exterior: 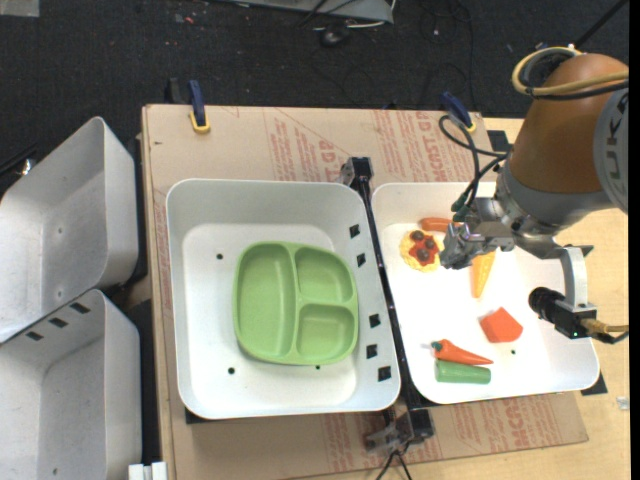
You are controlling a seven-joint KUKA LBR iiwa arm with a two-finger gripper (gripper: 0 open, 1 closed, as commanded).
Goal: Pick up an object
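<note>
The gripper (pixel 452 251) hangs over the yellow toy pizza (pixel 421 248); its grip I cannot tell, so probably nothing is lifted.

The shallow white left bin (pixel 190 268) held only a light-green three-compartment plastic plate (pixel 297 304) at its middle, leaving bare floor on all sides of it; the shallow white right bin (pixel 560 373) was more crowded; the grey arm with its orange band (pixel 565 128) overhung that bin's upper right, its hand (pixel 455 248) low beside a yellow toy pizza slice (pixel 420 248); an orange cone (pixel 482 273), a red-orange block (pixel 500 325), a toy carrot (pixel 460 351) and a green cylinder (pixel 462 372) dotted the middle and lower floor; open floor lay along the lower right.
</note>
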